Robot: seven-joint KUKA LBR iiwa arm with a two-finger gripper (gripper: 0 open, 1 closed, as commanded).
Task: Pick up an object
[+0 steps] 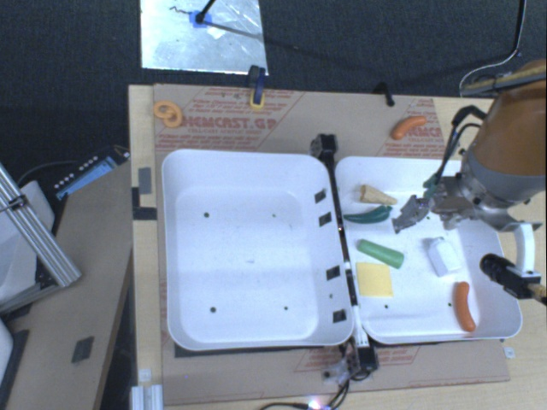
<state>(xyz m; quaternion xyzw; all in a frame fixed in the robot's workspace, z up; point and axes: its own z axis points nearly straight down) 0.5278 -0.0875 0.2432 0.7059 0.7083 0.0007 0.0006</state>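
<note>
Tool (408, 215) low over right bin (504, 319), arm slanting in from right

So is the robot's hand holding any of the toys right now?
No. The hand hangs over the right bin near the dark green pepper, with nothing between its fingers.

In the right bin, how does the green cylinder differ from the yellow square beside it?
The green cylinder is long and rounded, lying at a slant; the yellow square is flat, with its edges roughly in line with the bin's sides. The cylinder is dark green, the square pale yellow. The cylinder sits nearer the gripper than the square does. Both lie near the bin's left wall.
</note>
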